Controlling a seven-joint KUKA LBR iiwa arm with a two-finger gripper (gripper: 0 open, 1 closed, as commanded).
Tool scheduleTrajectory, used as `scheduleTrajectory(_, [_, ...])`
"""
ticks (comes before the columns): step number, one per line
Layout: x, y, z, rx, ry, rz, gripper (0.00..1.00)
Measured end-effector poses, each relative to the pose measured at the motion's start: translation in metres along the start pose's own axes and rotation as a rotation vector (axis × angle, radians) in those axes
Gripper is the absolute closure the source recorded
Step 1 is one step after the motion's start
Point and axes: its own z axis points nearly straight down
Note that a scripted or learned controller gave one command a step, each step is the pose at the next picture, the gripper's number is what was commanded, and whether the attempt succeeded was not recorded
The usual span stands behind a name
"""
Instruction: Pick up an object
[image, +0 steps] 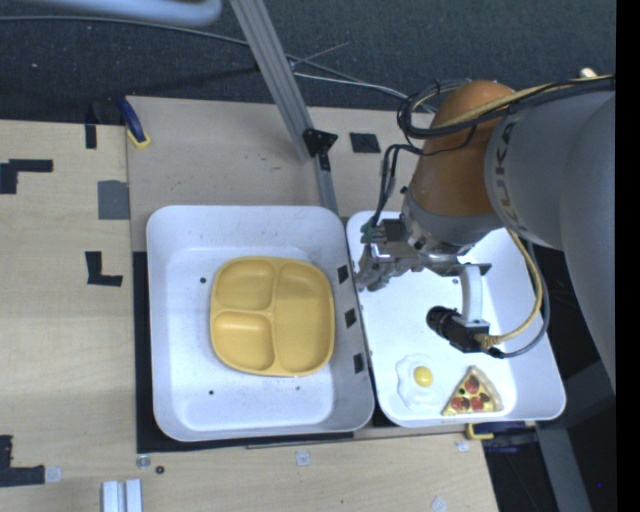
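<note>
while pincer (375, 262) grip is unreadable, fried egg (415, 377), pizza slice (472, 393), right bin (535, 385)

No legible text, labels, brands or numbers on any surface (bench tape marks are plain black patches, unlettered).

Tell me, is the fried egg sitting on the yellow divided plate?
No, the fried egg lies in the right bin beside the pizza slice, while the yellow divided plate is in the left bin.
</note>
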Motion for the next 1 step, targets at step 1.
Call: scheduleTrajectory(1, [0.0590, -0.0052, -0.0090, -0.002, 0.000, -0.001, 1.00])
